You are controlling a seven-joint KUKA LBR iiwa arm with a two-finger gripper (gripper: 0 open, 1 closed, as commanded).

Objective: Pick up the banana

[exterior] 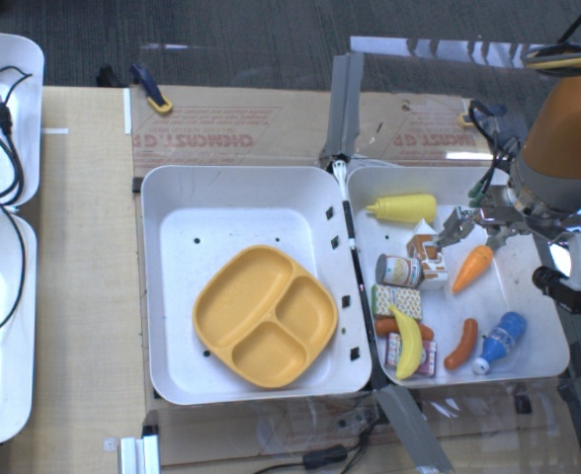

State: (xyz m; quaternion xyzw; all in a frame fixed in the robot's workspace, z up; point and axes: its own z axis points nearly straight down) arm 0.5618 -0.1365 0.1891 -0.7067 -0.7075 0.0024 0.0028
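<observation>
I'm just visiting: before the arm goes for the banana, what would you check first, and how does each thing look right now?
1. Banana in plain sight in the right bin: ok.
2. Banana free on top, lying over the packets, nothing covering it: ok.
3. Gripper above the banana: not ok, it sits farther back near the carrot.
4. Gripper carrying nothing: cannot tell.
5. Room around the banana: not ok, a sausage and a can crowd it.
</observation>
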